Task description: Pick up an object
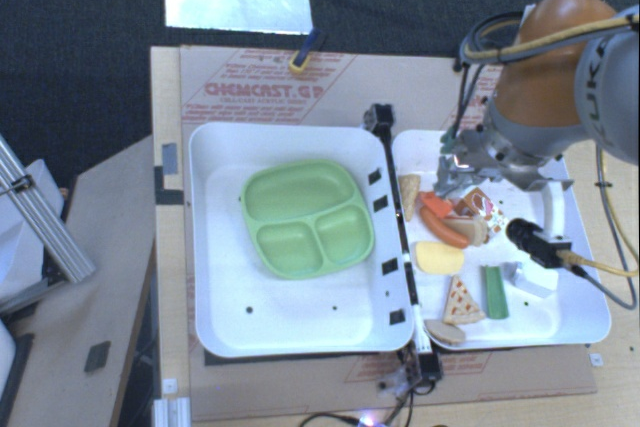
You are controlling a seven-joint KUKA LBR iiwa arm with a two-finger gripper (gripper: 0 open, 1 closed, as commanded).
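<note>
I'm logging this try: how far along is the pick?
Done: the arm has reached over the right bin, with the gripper low above the toy food. In hand: nothing visibly lifted; the hot dog and yellow piece lie in the bin. Left: grasping and raising one.

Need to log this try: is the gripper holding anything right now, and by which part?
Cannot be told. The gripper is low over the toy food in the right bin, near the carrot, but nothing is seen between its fingers.

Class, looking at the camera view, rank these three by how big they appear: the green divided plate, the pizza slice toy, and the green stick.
1. green divided plate, by far.
2. pizza slice toy.
3. green stick, close to the slice in length but narrower.
</note>
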